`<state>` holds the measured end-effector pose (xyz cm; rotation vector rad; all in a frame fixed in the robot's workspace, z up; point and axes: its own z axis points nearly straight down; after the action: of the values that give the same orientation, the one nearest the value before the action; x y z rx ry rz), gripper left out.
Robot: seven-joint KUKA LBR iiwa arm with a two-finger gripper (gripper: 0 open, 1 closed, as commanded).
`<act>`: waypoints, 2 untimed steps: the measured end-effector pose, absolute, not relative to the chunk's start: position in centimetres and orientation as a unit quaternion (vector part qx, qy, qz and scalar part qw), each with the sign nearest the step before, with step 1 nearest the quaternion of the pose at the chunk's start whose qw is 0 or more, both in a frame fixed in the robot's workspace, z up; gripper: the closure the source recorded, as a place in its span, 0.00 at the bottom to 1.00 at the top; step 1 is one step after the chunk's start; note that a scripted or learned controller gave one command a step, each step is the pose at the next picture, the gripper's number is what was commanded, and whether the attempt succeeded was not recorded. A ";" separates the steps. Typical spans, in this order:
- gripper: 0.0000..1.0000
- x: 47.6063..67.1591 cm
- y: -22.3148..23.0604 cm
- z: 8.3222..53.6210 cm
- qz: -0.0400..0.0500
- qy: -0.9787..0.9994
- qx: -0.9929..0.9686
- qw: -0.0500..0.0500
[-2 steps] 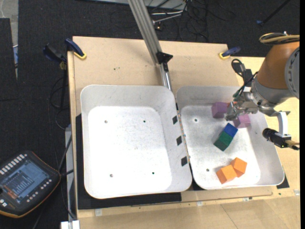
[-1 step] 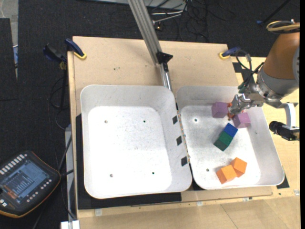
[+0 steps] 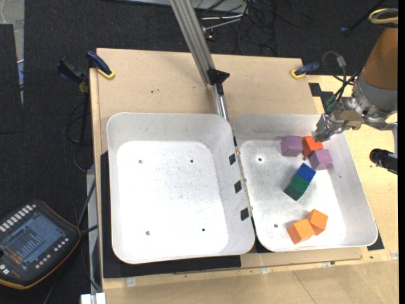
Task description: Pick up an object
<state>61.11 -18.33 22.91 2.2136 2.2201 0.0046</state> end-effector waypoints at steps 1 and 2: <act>1.00 59.8 -12.8 24.0 0.001 0.710 0.704 -0.001; 1.00 58.6 -7.3 25.0 0.001 0.710 0.704 0.000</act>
<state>58.59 -7.32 24.96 2.2128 2.2307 0.0032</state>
